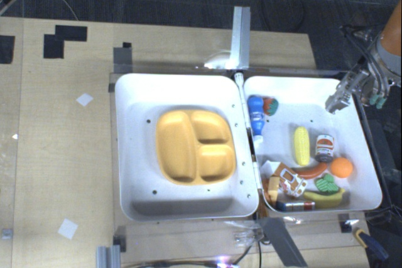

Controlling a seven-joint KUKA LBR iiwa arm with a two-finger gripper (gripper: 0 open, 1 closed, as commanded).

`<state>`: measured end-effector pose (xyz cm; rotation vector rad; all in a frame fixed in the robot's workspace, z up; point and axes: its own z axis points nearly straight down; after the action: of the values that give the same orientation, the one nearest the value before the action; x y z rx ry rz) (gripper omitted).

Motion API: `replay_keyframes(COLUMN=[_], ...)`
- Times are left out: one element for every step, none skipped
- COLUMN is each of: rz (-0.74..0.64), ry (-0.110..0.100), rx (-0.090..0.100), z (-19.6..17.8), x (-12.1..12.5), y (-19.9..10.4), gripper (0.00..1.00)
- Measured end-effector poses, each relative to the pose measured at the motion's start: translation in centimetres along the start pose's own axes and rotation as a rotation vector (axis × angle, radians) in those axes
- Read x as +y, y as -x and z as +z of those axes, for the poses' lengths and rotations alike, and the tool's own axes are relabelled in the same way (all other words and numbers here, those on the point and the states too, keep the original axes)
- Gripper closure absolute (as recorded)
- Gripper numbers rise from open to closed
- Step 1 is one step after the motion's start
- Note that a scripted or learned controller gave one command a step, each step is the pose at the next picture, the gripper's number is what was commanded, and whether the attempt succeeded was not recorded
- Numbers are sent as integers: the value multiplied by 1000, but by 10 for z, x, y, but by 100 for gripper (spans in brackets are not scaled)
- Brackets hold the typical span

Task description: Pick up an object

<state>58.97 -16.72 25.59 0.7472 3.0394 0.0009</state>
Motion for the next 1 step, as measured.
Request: replay_keyframes(rz=[-1], ry=[0], rx=[2], z=[1], x=[0], y=[0], gripper=[0])
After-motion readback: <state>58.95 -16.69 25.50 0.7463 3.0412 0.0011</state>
